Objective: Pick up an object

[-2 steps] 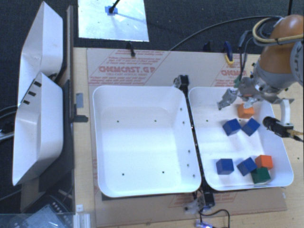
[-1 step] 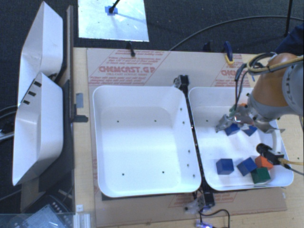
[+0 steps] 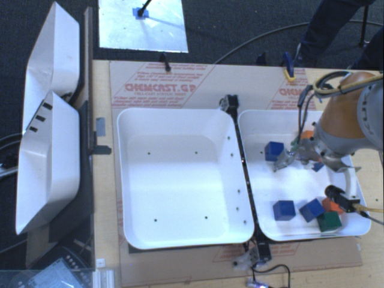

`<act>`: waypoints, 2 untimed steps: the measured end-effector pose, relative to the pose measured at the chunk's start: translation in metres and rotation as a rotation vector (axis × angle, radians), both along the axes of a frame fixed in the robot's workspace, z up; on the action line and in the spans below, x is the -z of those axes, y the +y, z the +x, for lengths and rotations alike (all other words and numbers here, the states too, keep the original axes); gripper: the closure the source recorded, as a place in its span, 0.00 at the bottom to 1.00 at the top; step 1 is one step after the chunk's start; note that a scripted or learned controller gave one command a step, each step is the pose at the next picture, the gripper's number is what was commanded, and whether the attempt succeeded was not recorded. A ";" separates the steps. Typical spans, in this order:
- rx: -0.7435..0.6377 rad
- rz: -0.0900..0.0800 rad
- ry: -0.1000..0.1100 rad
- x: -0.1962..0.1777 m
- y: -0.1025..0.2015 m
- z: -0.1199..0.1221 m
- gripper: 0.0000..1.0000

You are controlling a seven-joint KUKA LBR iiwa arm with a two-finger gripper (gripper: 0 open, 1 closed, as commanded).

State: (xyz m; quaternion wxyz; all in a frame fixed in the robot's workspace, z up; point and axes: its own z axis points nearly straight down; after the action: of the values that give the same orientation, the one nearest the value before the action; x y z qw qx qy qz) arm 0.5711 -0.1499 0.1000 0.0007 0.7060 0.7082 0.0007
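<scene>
Blue cube [image 3: 275, 150] looks like the likely target, sitting in the right bin [image 3: 258, 125] toward its far-left part, just beside the gripper [image 3: 287, 159]. Honestly can't tell how the gripper is set from this angle, and nothing is visibly held. So the pick hasn't happened yet imo: it's down near the cube, but grasp and lift are left. Two more blue cubes [image 3: 284, 209] plus a green block [image 3: 329, 222] sit along the near edge. Left bin [image 3: 129, 125] isn't involved.
</scene>
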 end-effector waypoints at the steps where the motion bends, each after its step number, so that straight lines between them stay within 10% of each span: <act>1: 0.000 0.001 0.002 0.014 0.050 0.075 0.00; 2: 0.003 0.000 0.001 0.013 0.059 0.037 0.00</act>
State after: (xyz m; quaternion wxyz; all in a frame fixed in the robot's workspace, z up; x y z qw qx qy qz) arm 0.6077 -0.0910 0.0872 0.0005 0.7070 0.7072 0.0005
